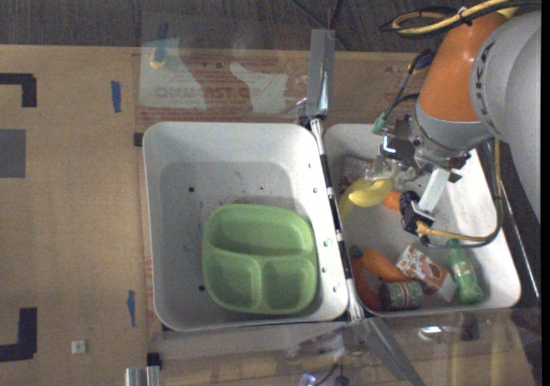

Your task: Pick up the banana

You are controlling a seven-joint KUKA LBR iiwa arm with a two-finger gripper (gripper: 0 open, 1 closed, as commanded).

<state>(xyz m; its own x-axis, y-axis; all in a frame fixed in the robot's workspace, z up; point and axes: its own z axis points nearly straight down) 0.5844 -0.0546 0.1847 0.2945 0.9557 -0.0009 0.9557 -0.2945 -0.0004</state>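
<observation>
The banana point(368, 193) is a yellow curved shape in the upper left part of the right bin point(507, 290), close to the wall shared with the left bin. My gripper point(389, 173) hangs directly over the banana's right end and looks to be touching or almost touching it. The wrist and cables hide the contact, so the view does not show whether the banana is gripped. The grey arm with its orange band point(455, 75) reaches in from the upper right.
In the right bin's lower part lie a carrot point(379, 265), a dark can point(402, 294), a small printed carton point(418, 263) and a green bottle point(466, 281). A green divided plate point(258, 257) sits in the left bin point(172, 178). A metal divider point(320, 83) stands between the bins.
</observation>
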